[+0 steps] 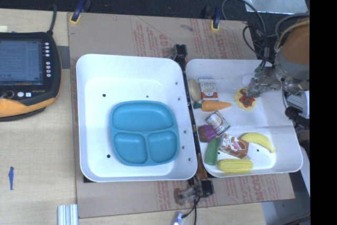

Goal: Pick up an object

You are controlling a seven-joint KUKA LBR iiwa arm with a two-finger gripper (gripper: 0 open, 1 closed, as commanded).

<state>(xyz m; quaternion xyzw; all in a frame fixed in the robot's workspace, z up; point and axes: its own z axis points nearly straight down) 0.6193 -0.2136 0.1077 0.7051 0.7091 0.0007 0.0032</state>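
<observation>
Jaws' state impossible to tell: gripper [256, 86] low over right bin [279, 113], near its far edge, just beside pizza toy [245, 99].

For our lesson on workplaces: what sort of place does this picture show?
Probably a robotics lab test bench: a robot arm reaches over a white bin of toy food, and a handheld control tablet lies beside the bins.
</observation>
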